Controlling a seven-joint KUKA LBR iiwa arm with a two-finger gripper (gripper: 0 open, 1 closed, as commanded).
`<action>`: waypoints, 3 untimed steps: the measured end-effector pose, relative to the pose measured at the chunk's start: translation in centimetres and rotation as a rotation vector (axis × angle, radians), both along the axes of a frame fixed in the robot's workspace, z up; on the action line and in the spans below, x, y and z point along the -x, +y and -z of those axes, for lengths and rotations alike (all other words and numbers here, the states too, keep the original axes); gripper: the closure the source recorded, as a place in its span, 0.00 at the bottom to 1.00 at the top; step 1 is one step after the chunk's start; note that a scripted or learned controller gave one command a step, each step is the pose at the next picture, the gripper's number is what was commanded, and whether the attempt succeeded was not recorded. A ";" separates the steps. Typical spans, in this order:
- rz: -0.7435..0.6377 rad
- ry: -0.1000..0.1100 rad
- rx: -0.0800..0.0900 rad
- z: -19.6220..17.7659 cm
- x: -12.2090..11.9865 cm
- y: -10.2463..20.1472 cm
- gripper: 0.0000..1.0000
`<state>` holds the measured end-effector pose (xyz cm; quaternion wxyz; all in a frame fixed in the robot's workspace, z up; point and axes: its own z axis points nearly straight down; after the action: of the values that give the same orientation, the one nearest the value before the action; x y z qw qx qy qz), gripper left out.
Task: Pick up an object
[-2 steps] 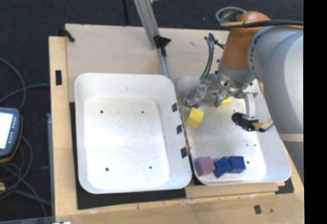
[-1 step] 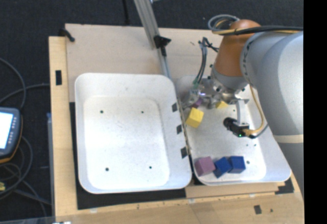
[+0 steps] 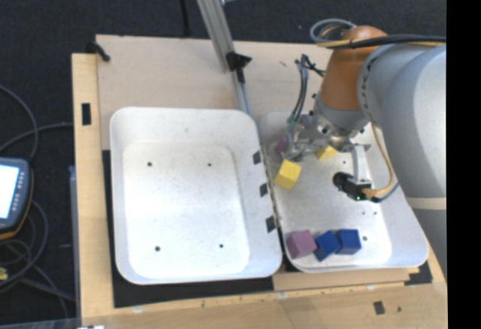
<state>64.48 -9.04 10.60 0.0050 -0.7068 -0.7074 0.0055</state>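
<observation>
Arm reaches in from the right over the right bin; orange band above the wrist, gripper down near the bin's upper-left part. Can't tell the state of the end effector, too small & partly hidden. Yellow cube sits just below the gripper, tilted, near the bin's left wall. Another small yellow piece by the wrist. At the bin's front: purple cube, two blue cubes touching, side by side. Left bin beside it.
</observation>
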 end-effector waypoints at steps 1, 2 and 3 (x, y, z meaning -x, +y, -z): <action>0.000 -0.017 0.001 -0.2 -0.4 0.1 0.00; 0.002 -0.004 0.001 -1.1 -0.1 -0.2 1.00; 0.002 -0.017 0.002 -1.3 -0.4 -0.1 0.00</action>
<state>64.87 -9.15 11.87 -0.0017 -0.7076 -0.7066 0.0003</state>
